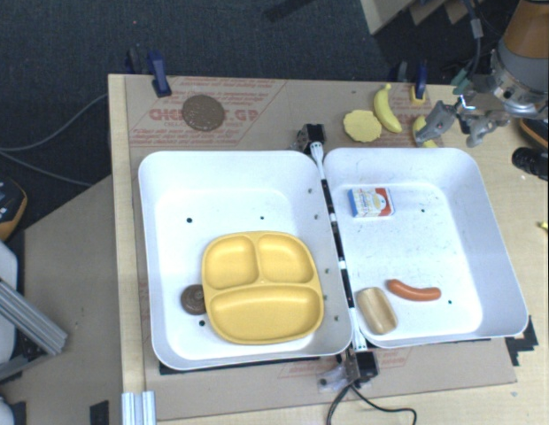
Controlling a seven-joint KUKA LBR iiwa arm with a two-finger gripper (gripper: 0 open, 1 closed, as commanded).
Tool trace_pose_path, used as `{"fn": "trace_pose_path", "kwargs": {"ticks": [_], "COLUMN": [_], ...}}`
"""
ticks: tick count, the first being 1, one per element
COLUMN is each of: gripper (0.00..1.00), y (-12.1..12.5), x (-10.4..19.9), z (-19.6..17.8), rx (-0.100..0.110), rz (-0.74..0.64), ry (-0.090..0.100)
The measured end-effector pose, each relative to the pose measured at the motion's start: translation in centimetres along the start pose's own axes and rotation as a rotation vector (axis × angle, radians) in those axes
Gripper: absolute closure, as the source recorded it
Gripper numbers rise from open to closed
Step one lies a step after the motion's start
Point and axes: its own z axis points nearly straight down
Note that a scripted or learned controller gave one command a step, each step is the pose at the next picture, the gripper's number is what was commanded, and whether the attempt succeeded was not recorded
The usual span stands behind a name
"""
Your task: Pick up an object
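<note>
The right bin [487, 237] holds a small white, blue and red carton [371, 203] near its back, a red sausage [413, 291] toward the front, and a tan bun [376, 311] at the front left corner. In the left bin [159, 237] lies a yellow divided plate [259, 286], with a brown round piece [194, 299] tucked against its left edge. My gripper [460, 124] hangs above the bench just beyond the right bin's back right corner. It is open, nothing sits between its fingers, and it is well away from the carton.
On the bench behind the bins lie a toy banana [387, 109], a yellow lumpy piece [362, 125] and a brown disc [203, 112]. Blue clamps [157, 73] grip the back edge. A black hinge strip [332, 228] runs between the bins.
</note>
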Motion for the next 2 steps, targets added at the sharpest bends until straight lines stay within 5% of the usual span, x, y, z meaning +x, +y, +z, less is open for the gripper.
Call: {"fn": "trace_pose_path", "kwargs": {"ticks": [1, 2], "gripper": [0.00, 0.00], "y": [0.3, 0.0], "x": [-4.3, 0.3], "z": [12.7, 7.9], "rx": [0.012, -0.002], "rz": [0.004, -0.004], "ry": [0.002, 0.001]}}
